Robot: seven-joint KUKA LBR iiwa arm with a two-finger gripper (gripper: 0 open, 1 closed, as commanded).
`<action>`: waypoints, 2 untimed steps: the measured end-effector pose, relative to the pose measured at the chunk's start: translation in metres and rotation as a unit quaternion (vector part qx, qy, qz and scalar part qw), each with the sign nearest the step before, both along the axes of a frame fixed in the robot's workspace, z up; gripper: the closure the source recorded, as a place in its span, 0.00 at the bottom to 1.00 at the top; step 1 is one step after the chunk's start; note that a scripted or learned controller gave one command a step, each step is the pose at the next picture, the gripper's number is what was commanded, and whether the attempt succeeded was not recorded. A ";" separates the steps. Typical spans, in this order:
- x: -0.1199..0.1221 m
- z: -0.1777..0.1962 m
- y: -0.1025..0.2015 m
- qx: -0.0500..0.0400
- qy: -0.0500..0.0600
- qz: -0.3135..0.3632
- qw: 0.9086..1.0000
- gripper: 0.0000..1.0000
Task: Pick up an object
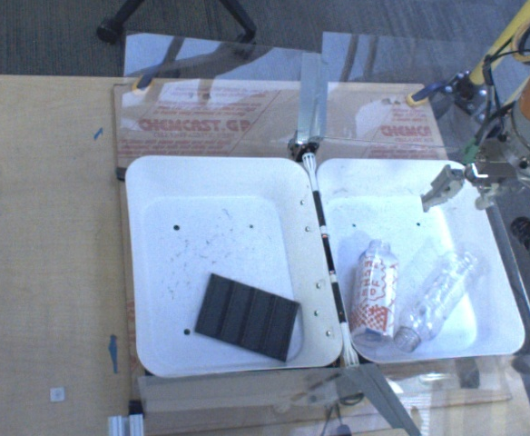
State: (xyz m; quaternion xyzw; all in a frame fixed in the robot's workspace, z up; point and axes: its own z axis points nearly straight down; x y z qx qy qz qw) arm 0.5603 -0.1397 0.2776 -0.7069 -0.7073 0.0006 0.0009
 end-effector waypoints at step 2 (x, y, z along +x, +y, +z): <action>-0.003 -0.077 0.096 -0.001 -0.002 -0.023 1.000 1.00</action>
